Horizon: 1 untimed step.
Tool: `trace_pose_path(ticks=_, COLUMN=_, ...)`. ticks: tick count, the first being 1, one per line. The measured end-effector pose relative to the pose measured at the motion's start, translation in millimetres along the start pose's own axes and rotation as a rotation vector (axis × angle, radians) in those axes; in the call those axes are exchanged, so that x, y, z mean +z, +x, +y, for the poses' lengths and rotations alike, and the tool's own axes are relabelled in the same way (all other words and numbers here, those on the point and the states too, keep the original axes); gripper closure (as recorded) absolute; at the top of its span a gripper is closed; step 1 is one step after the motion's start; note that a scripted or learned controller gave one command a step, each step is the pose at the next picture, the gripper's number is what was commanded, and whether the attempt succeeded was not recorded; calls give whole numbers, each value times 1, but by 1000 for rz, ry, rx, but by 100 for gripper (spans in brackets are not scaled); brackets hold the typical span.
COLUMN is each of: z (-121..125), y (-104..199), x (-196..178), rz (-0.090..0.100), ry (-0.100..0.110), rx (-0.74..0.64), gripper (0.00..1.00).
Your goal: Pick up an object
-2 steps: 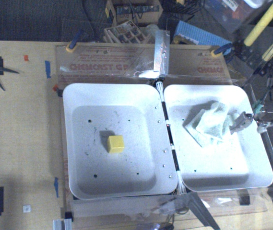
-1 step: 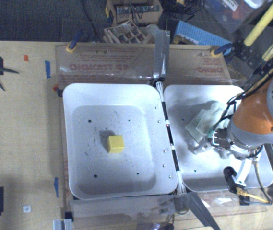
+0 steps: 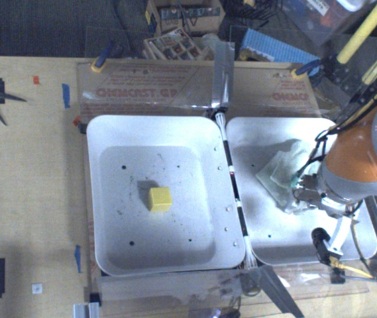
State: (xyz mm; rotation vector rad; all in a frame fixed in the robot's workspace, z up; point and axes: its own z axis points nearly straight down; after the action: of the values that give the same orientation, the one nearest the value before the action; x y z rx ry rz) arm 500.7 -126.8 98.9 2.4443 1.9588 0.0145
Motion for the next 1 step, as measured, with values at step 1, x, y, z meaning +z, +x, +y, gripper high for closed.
trace_pose_path(ticks=1, z=-24, y=25, x=9, rz=-4, ry=-1, rx=-61, gripper=100)
